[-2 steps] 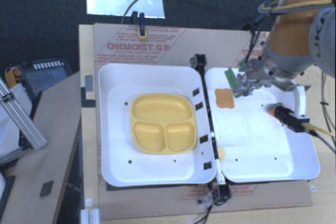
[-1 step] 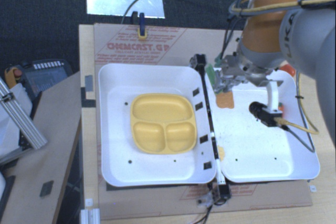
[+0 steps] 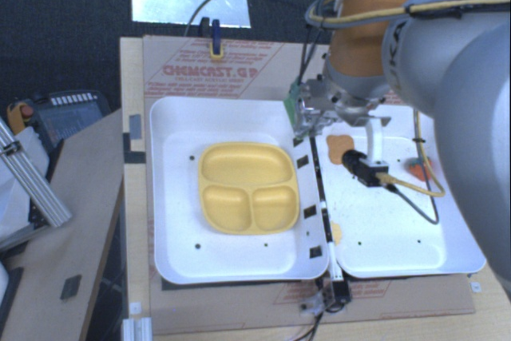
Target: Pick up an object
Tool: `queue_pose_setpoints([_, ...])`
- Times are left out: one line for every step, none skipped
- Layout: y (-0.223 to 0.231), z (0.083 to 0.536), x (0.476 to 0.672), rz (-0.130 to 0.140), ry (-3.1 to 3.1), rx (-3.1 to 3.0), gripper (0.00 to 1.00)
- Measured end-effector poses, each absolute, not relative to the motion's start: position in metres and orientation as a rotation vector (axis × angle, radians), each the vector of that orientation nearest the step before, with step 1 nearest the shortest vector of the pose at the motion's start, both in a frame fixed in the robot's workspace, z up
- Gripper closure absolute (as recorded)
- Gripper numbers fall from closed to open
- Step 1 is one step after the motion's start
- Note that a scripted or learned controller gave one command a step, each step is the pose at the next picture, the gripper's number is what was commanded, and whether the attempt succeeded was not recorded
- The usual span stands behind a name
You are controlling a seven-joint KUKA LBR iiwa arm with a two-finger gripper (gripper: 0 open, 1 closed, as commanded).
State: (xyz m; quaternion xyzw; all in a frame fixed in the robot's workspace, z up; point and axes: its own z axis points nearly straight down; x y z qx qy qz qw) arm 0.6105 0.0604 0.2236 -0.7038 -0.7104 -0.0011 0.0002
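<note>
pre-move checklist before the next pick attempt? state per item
1. Candidate in left bin: yellow divided plate lies flat, unobstructed. ok
2. Candidate in right bin: small orange piece lies close beside the gripper. ok
3. Gripper alignment: it sits near the divider between the bins, not centred over either candidate. not ok
4. Gripper already carrying something: cannot tell
5. Reddish thing in the right bin, at the edge of the arm: too small to identify. cannot tell
</note>
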Motion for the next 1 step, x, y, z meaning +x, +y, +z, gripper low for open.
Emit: queue_pose_setpoints([0.1086,0.2339,0.6225,-0.007,-2.232,-2.211,1.00])
